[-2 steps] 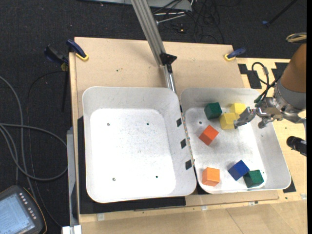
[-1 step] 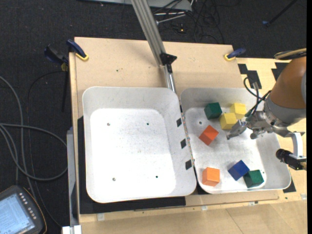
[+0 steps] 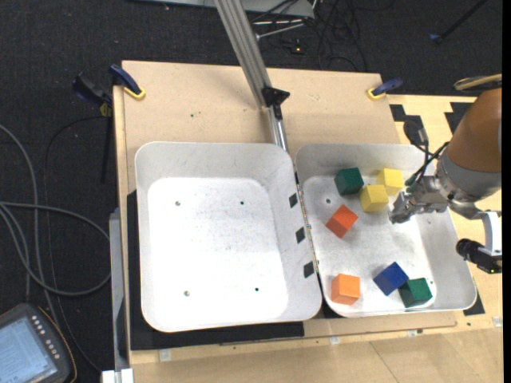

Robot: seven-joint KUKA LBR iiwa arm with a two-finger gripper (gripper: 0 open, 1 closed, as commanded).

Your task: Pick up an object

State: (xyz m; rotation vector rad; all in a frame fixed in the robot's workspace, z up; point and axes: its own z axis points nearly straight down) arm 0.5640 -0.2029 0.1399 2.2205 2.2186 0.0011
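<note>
Hand (image 3: 401, 211): low in the right bin (image 3: 447, 250), just right of a yellow block (image 3: 373, 198); grip state cannot be told.
Progress: nothing seen lifted; pick likely still ahead.

A pale wooden bench top (image 3: 239, 106) is set on dark carpeted floor (image 3: 56, 46), crossed by loose grey cables (image 3: 32, 214), with blue-and-yellow clamps (image 3: 126, 80) fixed at its corners.
</note>
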